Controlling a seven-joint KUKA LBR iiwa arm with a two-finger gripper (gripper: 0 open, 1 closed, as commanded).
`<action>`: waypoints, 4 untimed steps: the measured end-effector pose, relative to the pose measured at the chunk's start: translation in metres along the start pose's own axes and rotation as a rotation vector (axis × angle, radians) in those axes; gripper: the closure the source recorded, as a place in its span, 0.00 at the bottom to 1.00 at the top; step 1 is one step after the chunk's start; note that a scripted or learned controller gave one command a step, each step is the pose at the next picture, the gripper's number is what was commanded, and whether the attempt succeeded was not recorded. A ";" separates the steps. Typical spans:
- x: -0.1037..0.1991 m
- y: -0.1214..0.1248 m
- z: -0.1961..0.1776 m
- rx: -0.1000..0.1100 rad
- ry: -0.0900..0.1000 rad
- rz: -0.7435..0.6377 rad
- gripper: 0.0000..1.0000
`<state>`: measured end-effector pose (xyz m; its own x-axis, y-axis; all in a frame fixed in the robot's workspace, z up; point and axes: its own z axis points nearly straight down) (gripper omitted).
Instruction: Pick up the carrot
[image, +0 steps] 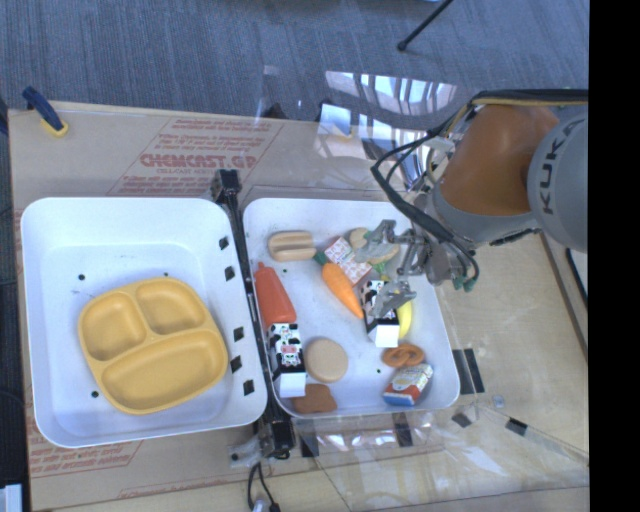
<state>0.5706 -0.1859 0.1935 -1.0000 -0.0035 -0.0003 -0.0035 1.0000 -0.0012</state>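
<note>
carrot (342, 289): smooth plastic | tray (150, 345): matt plastic | bins (60, 240): glossy plastic

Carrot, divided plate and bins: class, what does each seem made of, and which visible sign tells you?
Carrot: likely toy plastic, uniformly orange and smooth.
Divided plate: probably matte yellow plastic with soft moulded compartments.
Bins: apparently white plastic, slightly glossy with rounded corners.

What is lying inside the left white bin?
Inside the left bin lies one yellow divided plate, with three compartments that hold nothing. What is beneath the plate is covered and cannot be seen.
</note>
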 end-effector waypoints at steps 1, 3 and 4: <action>-0.030 0.032 0.105 -0.006 0.005 -0.149 0.00; 0.039 -0.027 0.095 -0.001 0.003 -0.441 1.00; 0.038 -0.024 0.095 -0.003 0.000 -0.444 0.00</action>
<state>0.5327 -0.2105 0.0984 -0.9013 -0.4331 -0.0001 -0.4331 0.9013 0.0013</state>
